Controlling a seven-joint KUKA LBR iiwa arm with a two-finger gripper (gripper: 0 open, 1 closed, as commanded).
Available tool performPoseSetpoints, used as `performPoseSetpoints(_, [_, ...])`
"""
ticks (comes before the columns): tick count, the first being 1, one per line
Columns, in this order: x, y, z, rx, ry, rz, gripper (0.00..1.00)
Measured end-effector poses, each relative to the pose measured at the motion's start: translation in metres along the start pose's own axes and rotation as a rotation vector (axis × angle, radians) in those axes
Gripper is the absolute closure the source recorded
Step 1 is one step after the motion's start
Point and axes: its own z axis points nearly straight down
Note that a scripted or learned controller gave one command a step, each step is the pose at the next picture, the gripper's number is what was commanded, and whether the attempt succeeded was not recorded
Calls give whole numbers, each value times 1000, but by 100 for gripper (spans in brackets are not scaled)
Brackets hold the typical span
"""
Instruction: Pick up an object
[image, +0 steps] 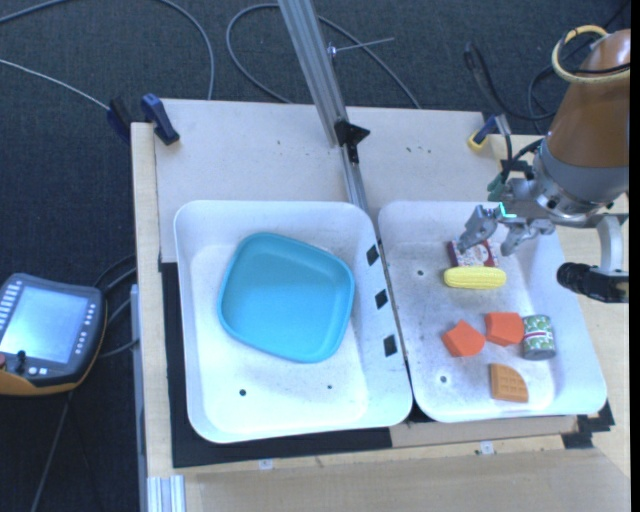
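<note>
So right now my hand (492, 240) is hanging over the right-hand shallow white plastic bin (575, 400), up around 12 o'clock in that bin, with my grey-and-orange arm (590, 110) coming in from 3 o'clock. The two fingers look spread apart and I can't see anything between them, so I'm not holding a thing. Sitting just below the fingertips, toward 6 o'clock, is the yellow plastic corn cob (474, 278), lying on its side. Whether a fingertip actually touches it, I can't tell. Further toward 6 o'clock there's a little cluster: an orange-red chunky block (463, 339), a second orange-red squarish block (504, 328) just beside it, and a small green-labelled tin can (538, 337) right up against that one. A tan-orange wedge-shaped piece (508, 383) sits nearest the bin's bottom edge. Over at 9 o'clock, the left-hand white bin (200, 400) holds a light-blue rounded-square plastic plate (287, 296). Both bins sit on the pale tabletop (250, 150).
</note>
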Motion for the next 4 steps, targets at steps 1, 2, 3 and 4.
performPoseSetpoints(1, [0, 0, 0, 0, 0, 0, 0])
performPoseSetpoints(2, [-2, 0, 62, 5, 0, 0, 0])
performPoseSetpoints(3, [8, -2, 116, 4, 1, 0, 0])
performPoseSetpoints(4, [8, -3, 148, 3, 0, 0, 0])
